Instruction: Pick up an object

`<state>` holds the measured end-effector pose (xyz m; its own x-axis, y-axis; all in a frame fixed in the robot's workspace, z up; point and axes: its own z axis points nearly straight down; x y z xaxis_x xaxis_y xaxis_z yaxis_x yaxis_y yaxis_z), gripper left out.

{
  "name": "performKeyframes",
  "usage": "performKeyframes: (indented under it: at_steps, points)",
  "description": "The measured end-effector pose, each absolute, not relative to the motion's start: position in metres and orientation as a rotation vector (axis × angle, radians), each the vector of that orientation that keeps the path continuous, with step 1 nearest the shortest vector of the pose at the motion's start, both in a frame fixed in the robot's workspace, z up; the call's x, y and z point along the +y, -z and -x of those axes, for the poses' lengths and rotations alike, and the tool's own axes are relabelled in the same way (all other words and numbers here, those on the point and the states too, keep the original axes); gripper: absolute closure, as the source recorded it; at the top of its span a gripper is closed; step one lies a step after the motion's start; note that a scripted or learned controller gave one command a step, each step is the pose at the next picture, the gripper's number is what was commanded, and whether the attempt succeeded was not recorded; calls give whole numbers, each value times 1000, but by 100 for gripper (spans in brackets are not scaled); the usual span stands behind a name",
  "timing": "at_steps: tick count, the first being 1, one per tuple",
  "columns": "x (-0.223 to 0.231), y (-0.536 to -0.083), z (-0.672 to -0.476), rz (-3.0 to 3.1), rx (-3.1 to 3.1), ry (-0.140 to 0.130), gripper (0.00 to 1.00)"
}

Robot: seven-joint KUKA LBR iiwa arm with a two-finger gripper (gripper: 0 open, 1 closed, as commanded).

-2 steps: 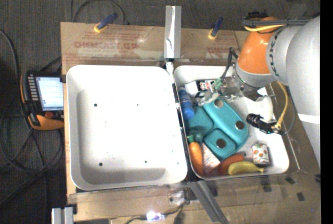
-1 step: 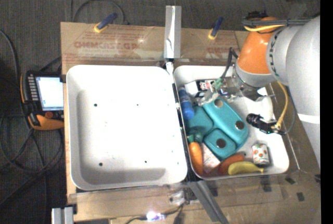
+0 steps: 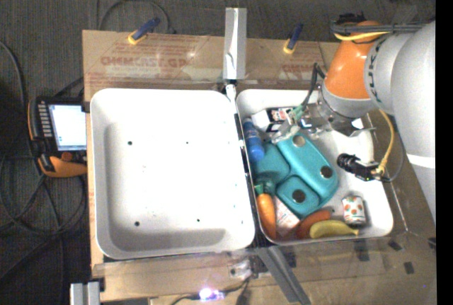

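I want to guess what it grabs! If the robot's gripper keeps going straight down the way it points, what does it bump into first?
Most likely the teal plastic block, which sits right under the gripper in the right bin. Depth is hard to judge from above, so that is a guess.

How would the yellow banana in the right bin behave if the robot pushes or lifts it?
The banana is curved and looks smooth, so it may pivot or slip rather than slide straight. It lies against the right bin's front wall, beside a small can, so a push would likely jam it there.
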<state>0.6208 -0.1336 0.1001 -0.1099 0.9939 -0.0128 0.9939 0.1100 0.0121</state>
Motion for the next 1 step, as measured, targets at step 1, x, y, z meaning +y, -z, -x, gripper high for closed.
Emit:
performKeyframes:
  at_steps: [1]
  points:
    - [-81, -182, -650, -2084, 2351, 5, 100]
